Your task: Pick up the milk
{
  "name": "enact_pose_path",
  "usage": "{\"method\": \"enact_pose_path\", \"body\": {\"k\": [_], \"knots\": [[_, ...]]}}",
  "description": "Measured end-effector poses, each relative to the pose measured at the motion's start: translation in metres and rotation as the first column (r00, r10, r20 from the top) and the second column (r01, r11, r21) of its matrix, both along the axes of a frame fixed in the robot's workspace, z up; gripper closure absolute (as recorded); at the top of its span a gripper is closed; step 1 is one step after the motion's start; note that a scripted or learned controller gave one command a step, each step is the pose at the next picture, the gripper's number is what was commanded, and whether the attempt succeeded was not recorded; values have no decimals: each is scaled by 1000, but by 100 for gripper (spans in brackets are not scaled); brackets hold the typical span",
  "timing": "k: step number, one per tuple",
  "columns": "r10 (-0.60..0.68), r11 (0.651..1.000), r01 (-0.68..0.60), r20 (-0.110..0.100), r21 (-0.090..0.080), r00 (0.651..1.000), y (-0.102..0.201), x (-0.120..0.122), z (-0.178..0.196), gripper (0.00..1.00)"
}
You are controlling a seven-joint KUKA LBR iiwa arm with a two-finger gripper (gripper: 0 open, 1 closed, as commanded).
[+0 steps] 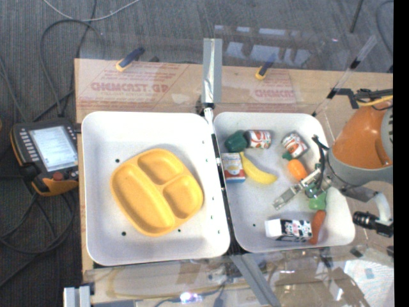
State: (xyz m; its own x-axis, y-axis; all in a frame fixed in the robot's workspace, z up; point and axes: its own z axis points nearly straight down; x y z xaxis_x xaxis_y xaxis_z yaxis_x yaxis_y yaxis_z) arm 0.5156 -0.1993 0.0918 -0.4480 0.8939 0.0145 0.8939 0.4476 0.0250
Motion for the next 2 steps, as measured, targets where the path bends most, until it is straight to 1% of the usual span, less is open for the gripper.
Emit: {"method": "enact_pose_path", "body": {"k": [1,2], "knots": [[346,938,-346,-3,-16,938,-11,-3,-2,0],[344,939,-344,3,-26,939,-13,0,9,100]]}}
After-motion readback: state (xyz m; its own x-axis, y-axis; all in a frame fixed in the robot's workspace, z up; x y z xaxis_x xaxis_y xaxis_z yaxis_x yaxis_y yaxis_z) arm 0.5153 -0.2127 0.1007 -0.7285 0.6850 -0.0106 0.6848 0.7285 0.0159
